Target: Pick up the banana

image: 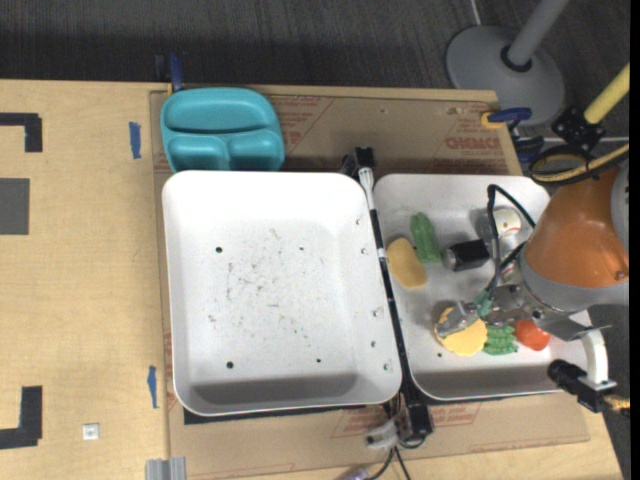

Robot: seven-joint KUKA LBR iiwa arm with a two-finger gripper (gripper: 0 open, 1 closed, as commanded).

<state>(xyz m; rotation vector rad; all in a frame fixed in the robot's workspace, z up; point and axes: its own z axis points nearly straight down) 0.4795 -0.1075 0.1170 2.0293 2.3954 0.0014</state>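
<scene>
The banana point(465, 342) is a short yellow piece lying in the right bin point(440, 193), near its front wall. My gripper point(456, 319) is down in that bin, its metal tip right over the banana's upper left edge and seemingly touching it. The grey arm with its orange band point(578, 240) reaches in from the right and covers the bin's right part. The banana rests on the bin floor.
A green leafy toy point(500, 341) and a red toy point(534, 337) lie tight against the banana's right side. Farther back sit a pale yellow lump point(406, 263) and a green pod point(424, 236). The left bin point(190, 268) adjoins; a teal tray point(221, 128) stands behind it.
</scene>
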